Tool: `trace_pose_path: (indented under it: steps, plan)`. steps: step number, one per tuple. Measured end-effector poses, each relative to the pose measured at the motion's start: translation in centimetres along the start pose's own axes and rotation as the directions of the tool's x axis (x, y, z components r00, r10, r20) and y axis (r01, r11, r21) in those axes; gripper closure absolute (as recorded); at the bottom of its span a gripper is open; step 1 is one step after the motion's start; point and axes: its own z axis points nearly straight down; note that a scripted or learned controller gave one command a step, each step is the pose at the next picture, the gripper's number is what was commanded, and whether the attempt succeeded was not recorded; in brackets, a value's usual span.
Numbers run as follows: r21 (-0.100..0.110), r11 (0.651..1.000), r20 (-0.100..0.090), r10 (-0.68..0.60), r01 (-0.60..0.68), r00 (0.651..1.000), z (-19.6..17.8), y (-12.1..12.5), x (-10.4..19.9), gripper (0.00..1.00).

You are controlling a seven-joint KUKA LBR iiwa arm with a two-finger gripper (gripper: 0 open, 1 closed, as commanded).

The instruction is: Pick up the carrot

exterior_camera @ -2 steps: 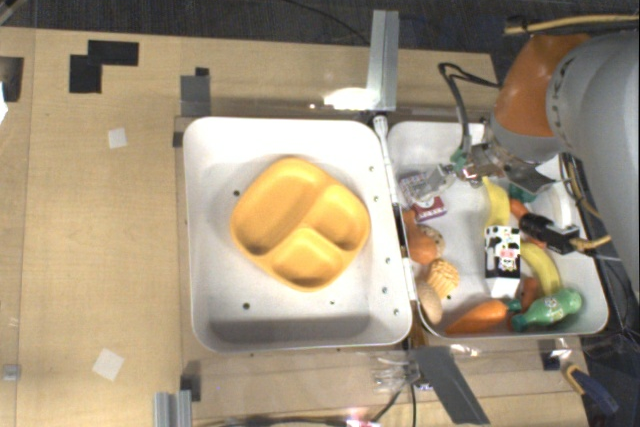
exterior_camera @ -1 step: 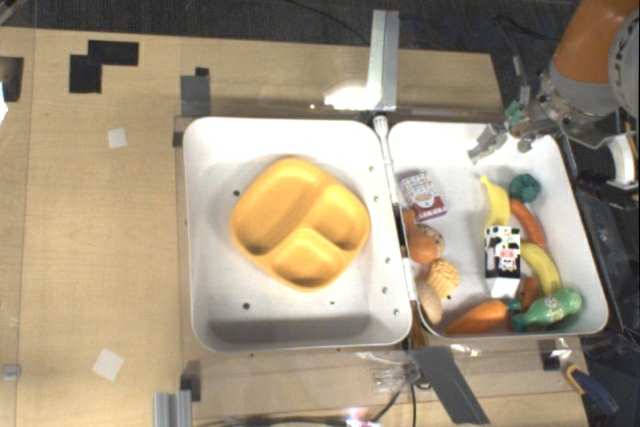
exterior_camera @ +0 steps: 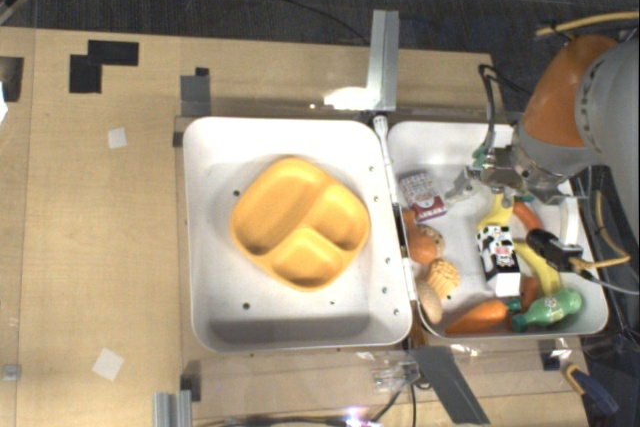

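**A:** Where did the carrot (exterior_camera: 478, 316) lie?

**B:** In the right bin (exterior_camera: 440, 140), low along its near wall, lying on its side. Its right end touched a green bottle (exterior_camera: 548, 309); a corn cob (exterior_camera: 443, 276) sat just up and left of the carrot.

**A:** And the arm (exterior_camera: 585, 105)?

**B:** It came in over the right bin's far right corner, orange band above grey. The end effector (exterior_camera: 497, 170) hung over the upper middle of the right bin, well apart from the carrot. Whether its parts were apart or together, I could not tell; the wrist hid them. Nothing could be seen clamped in it.

**A:** What else was in the right bin?

**B:** A small red-and-white packet (exterior_camera: 422, 194) near its left wall, with a brownish round thing (exterior_camera: 425, 242) below that. In the middle, a black-and-white box (exterior_camera: 497, 252), and a banana (exterior_camera: 530, 255) running down beside it toward the green bottle. An orange piece (exterior_camera: 526, 216) lay just right of the banana's top. Things were crowded; I couldn't sort out every one.

**A:** The left bin (exterior_camera: 210, 245)?

**B:** It held a yellow divided dish (exterior_camera: 300, 221), sitting about in its centre, tilted diamond-wise against the bin's sides.

**A:** And the bench (exterior_camera: 90, 245)?

**B:** Pale wood, with the two bins side by side on it, left bin touching right bin.
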Motion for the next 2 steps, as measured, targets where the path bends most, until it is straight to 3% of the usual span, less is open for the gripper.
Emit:
trace_pose_path:
  steps: [1,2]
  plan:
    - [-0.001,0.984,0.001,0.180,-0.180,0.984,-2.6,2.0,-6.2,0.00]
    - [0.005,0.903,0.001,0.429,-0.429,0.903,2.4,-2.3,-2.8,0.00]
